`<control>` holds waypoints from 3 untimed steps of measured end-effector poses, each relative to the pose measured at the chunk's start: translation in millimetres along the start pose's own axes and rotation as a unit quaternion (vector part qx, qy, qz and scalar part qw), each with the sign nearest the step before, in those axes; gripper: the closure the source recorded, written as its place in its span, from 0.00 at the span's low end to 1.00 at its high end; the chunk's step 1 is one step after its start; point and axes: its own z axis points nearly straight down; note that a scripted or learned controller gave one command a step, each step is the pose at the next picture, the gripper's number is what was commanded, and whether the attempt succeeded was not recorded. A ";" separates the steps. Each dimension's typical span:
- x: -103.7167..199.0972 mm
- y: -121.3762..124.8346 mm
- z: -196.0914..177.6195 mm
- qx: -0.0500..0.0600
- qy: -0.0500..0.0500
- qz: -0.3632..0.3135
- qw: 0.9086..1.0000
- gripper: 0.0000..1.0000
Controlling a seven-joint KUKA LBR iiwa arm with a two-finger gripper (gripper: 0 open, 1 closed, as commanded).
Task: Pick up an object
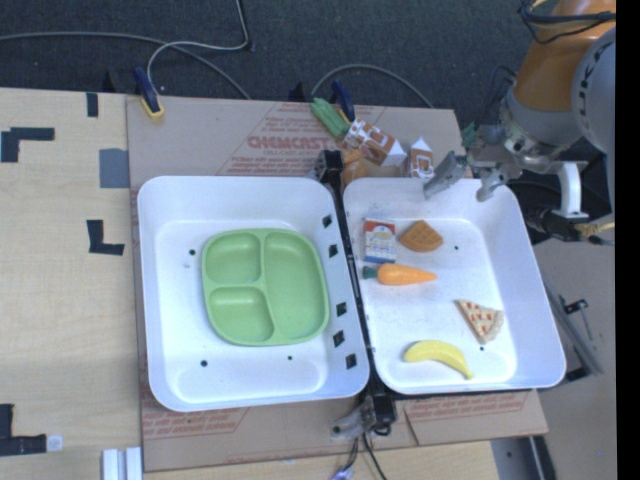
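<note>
The right bin [530, 268] holds a small milk carton [378, 240], a brown cookie-like piece [421, 236], an orange carrot [405, 276], a waffle or pizza wedge [481, 320] and a yellow banana [438, 357]. My gripper [463, 179] hangs over the bin's far rim, above and to the right of the brown piece. Its two fingers stand spread apart with nothing between them. The grey arm with its orange band [560, 38] comes in from the upper right.
The left bin [160, 218] carries a green divided plate [266, 286]. Behind the bins on the cardboard lie a green clamp [330, 118] and small cartons [372, 146]. Cables run across the dark floor at the back.
</note>
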 end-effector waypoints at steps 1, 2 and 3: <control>-29.6 -4.8 57.4 0.001 -0.001 0.001 1.000 0.00; -12.9 -9.2 118.3 0.001 0.000 0.000 1.000 0.00; 15.8 -1.6 140.0 -0.001 -0.001 0.000 1.000 0.00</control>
